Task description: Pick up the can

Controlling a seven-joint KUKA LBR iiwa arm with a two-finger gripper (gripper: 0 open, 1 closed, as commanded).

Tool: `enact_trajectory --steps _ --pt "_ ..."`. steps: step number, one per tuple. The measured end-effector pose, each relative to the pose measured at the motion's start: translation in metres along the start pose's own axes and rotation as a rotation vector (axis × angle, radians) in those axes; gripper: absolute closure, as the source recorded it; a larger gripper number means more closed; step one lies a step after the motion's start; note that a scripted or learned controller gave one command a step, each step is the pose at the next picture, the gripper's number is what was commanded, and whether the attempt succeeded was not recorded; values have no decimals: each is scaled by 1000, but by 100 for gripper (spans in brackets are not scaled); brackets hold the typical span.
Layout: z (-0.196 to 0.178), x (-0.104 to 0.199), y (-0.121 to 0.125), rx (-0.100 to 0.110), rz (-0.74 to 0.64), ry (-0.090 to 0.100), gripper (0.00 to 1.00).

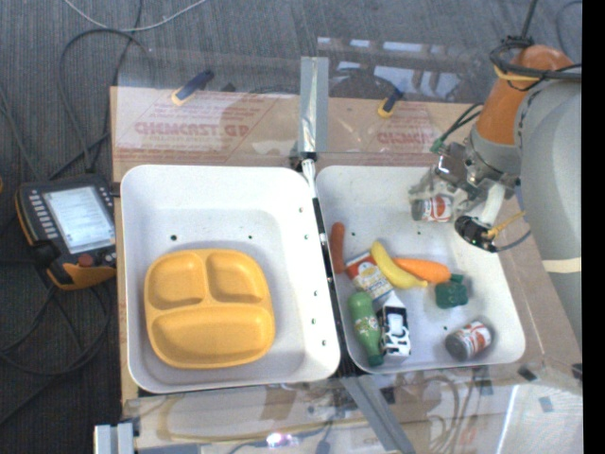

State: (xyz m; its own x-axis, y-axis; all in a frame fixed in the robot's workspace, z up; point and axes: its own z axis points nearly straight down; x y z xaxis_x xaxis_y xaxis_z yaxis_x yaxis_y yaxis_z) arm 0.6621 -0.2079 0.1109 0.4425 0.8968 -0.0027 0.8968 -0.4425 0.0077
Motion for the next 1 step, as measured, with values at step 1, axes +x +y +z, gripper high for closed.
enact_trajectory --steps 1 --pt "-82 0 -35 10 15 1 100"
